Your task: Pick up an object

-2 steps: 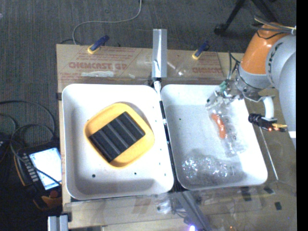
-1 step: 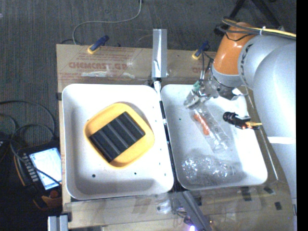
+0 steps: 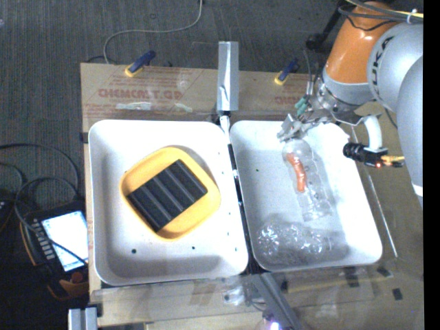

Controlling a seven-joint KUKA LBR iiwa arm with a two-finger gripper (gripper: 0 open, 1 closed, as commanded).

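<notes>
Two white bins (image 3: pixel 103 143) are showing pale against a brown cardboard sheet (image 3: pixel 155 91) that is carrying faded red lettering. In the left bin, a yellow tray (image 3: pixel 137 174) is framing a black ribbed insert (image 3: pixel 168 194) with raised parallel stripes. In the right bin, a clear plastic bottle (image 3: pixel 309 177) is showing an orange-red strip (image 3: pixel 299 172) inside, and a crumpled clear wrapper (image 3: pixel 292 239) is glinting silvery. The arm (image 3: pixel 392 53) is showing grey with an orange band (image 3: pixel 350 47). Two clamps (image 3: pixel 139 62) are showing blue and yellow. The floor (image 3: pixel 55 33) is looking dark grey.
</notes>
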